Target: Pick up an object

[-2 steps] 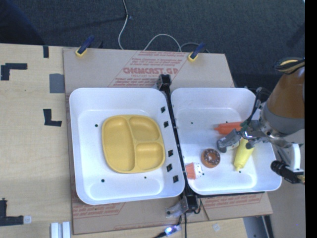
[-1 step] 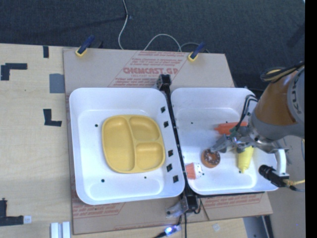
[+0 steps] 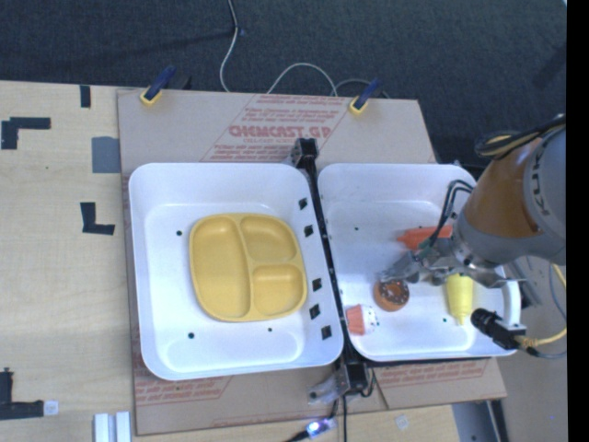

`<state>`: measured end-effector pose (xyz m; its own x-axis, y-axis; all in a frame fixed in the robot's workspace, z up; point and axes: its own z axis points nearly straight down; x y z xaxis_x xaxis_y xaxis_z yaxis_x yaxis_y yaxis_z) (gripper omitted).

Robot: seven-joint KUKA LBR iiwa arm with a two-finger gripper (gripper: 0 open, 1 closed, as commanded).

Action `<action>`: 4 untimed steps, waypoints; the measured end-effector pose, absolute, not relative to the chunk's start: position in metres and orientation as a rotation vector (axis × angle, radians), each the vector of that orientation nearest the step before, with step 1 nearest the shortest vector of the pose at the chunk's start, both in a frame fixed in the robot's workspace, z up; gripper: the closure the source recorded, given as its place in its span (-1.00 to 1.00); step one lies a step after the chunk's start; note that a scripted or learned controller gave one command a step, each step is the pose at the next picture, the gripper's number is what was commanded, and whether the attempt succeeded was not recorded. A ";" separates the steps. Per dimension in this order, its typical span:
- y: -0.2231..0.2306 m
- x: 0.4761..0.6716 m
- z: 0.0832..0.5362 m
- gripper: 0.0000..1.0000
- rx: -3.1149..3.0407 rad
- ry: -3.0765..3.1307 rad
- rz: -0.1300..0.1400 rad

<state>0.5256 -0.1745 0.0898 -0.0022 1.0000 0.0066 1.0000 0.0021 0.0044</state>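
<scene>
In the right bin point(image 3: 368, 191) lie several small items: an orange piece point(image 3: 416, 238), a brown round piece point(image 3: 392, 294), a yellow piece point(image 3: 458, 296) and a small orange-and-white block point(image 3: 361, 319) near the front left corner. My gripper point(image 3: 411, 267) reaches in from the right and hangs low over the bin's middle, between the orange piece and the brown round piece, just above and right of the latter. Nothing can be seen held in it. The arm's orange band point(image 3: 502, 196) hides part of the bin's right side.
The left bin point(image 3: 156, 247) holds a yellow divided plate point(image 3: 247, 266). A black divider with clips point(image 3: 317, 247) runs between the bins. Both bins sit on a cardboard sheet point(image 3: 276, 127) held by yellow-and-blue clamps. A cable point(image 3: 515, 339) trails by the right bin's front right corner.
</scene>
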 end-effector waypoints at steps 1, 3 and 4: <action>-0.171 0.531 0.106 1.00 -2.218 -2.234 -0.031; -0.167 0.524 0.226 1.00 -2.222 -2.228 -0.004; -0.167 0.526 0.279 1.00 -2.223 -2.227 -0.004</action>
